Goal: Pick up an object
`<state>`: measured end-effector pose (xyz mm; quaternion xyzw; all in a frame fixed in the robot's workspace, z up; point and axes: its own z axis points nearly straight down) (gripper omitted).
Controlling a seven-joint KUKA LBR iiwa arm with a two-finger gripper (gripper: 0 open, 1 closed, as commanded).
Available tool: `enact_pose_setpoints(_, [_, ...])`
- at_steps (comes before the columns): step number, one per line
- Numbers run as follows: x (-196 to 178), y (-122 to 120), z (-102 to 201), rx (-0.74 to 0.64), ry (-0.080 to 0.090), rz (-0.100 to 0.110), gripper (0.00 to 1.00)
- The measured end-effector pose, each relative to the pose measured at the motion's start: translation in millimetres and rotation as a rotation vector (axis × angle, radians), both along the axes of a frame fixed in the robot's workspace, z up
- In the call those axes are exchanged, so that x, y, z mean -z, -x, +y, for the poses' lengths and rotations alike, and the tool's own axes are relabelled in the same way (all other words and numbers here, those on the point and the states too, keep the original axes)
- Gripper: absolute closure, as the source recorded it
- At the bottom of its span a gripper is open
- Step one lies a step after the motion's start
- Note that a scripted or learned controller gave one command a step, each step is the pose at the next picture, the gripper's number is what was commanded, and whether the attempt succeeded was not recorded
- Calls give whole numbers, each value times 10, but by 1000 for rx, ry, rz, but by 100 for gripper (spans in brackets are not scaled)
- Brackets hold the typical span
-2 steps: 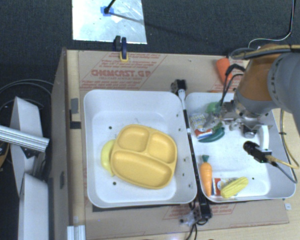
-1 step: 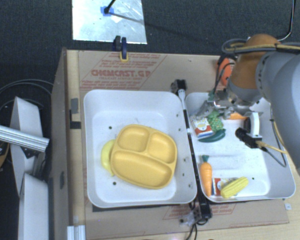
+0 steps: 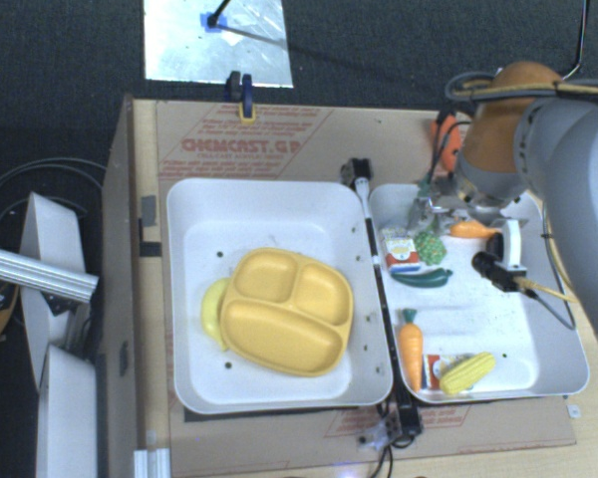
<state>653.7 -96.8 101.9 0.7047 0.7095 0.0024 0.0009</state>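
Observation:
My gripper reaches down into the far left part of the right bin, under the arm's orange band. It hangs just above a bumpy green vegetable and a small white, red and blue carton. A dark green pepper lies just in front of those two. To the gripper's right a small orange piece rests by the far wall. Nearer the front lie a carrot, a corn cob and a small red and white packet.
The left bin holds a yellow divided tray with a pale yellow piece poking out under its left edge. A black and white fitting with a cable hangs off the arm over the right bin.

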Motion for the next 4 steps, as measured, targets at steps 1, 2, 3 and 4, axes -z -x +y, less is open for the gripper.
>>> enact_pose_setpoints(1, [-837, 461, 347, 1, 2, 0, 100])
enact_pose_setpoints(2, [-829, 466, 345, 2, 2, 2, 0])
enact_pose_setpoints(3, [62, 156, 32, 6, 4, -4, 0])
enact_pose_setpoints(4, [124, -139, -100, 6, -10, 25, 0])
